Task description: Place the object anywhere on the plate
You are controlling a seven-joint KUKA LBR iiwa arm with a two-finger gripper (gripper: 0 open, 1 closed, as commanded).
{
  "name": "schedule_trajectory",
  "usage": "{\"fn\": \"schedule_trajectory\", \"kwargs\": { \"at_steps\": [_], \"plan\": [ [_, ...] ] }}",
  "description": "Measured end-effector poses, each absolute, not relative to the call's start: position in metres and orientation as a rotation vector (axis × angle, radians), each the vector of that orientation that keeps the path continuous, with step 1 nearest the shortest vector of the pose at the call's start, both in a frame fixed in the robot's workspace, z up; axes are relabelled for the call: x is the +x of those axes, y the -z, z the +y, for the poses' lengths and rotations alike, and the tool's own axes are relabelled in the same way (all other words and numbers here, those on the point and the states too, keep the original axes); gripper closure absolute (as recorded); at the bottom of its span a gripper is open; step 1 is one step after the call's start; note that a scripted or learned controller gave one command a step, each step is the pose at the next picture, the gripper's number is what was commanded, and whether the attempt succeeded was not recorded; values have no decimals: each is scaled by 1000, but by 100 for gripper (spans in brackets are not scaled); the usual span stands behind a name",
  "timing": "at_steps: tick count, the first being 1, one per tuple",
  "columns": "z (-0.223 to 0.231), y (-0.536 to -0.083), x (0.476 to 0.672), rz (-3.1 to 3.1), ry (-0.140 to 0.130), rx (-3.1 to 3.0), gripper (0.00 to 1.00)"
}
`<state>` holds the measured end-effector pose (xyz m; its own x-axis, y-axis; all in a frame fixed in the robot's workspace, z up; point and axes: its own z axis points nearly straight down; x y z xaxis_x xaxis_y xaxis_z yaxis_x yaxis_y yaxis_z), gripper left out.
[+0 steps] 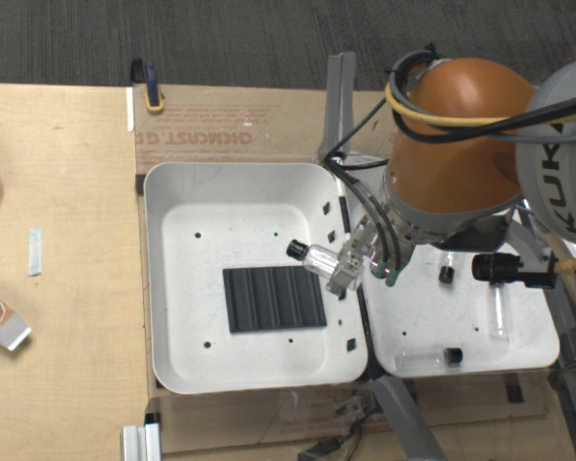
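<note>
Wooden table (pixel 67 161), two white bins: the gripper (pixel 350 262) hangs over the left bin (pixel 173 209), jaws clenched on a silver tube (pixel 312 255), just above the dark ribbed plate's (pixel 274 299) far-right corner. Only the release remains.

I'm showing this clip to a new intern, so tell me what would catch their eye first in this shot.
The big orange band of the grey arm dominates the upper right, looming over the right bin. Next comes the dark ribbed plate lying flat in the middle of the left bin. Just above the plate's right corner, the pincer hangs with a small silvery, black-tipped object at its tip.
</note>
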<state>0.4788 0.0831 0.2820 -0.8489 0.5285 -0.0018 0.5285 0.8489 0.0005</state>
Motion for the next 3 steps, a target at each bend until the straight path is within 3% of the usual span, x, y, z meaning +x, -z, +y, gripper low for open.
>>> {"fn": "schedule_trajectory", "kwargs": {
  "at_steps": [1,2,3],
  "plan": [
    [120,-294,478,3063,1,698,100],
    [106,-283,479,3092,1,553,100],
    [106,-283,479,3092,1,553,0]
  ]
}}
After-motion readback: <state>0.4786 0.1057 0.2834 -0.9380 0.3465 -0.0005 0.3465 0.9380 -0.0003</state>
